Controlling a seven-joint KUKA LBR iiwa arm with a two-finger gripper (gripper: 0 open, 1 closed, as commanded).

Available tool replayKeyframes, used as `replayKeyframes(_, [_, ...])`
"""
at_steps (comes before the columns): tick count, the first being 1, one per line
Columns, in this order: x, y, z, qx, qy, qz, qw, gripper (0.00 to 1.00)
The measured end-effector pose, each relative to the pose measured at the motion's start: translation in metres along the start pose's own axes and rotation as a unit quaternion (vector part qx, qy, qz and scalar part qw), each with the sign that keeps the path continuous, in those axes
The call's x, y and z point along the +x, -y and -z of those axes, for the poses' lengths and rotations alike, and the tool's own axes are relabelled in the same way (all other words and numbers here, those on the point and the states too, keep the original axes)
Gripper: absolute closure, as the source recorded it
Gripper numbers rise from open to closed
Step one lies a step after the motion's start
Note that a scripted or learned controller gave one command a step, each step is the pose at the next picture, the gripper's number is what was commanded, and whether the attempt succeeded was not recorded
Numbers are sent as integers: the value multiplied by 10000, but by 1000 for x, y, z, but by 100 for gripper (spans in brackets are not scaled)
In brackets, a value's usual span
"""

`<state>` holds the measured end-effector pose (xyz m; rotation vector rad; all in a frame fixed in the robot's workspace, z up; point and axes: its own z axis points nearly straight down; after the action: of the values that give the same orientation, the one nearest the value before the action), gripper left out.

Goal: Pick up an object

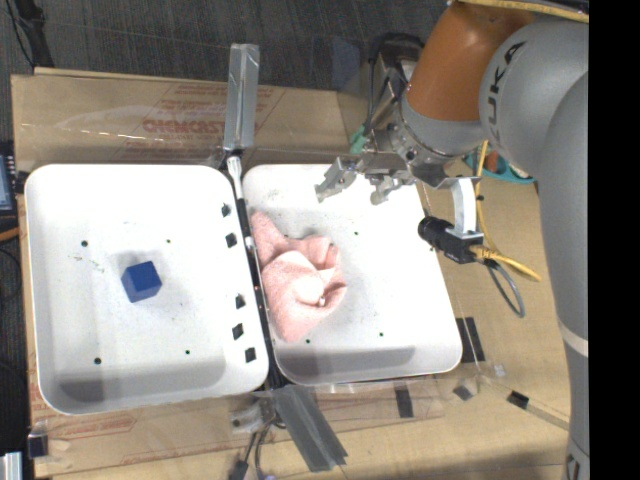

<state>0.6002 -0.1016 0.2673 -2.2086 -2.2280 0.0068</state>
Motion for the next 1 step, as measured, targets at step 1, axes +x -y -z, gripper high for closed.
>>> replayKeyframes(1, [-40,8,-102,3,2,249,9997,0])
